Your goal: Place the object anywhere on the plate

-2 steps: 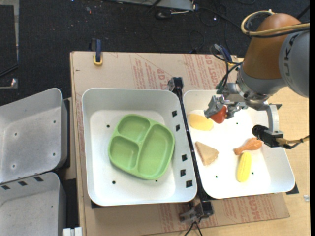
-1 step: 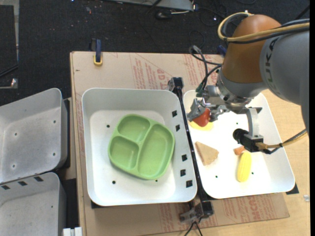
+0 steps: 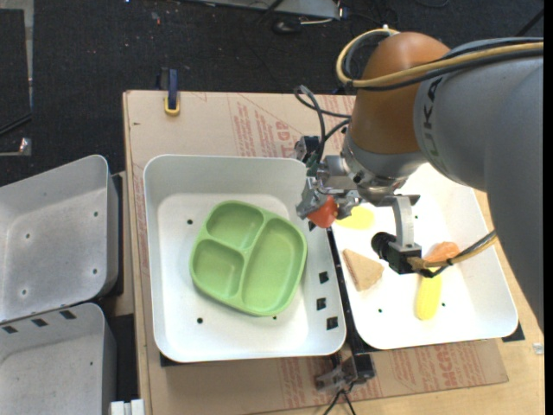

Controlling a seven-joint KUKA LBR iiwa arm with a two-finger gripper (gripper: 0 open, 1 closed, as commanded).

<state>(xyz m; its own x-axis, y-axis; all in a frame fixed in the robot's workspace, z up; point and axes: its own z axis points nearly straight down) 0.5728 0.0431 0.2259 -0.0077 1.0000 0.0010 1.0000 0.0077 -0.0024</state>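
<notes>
2 bins (image 3: 164,258): side by side on the table (image 3: 225,115), pincer above their shared edge.
Pincer (image 3: 321,210): clamped on a small red object (image 3: 323,215), held between the fingers.
Plate (image 3: 249,256): green, 3 compartments, in the left bin, just below-left of the pincer.
Yellow pieces (image 3: 428,298): right bin, right of and below the pincer.
Tan wedge (image 3: 363,269): right bin, just below the pincer.
Orange piece (image 3: 443,252): right of the pincer, beside a black part.
</notes>
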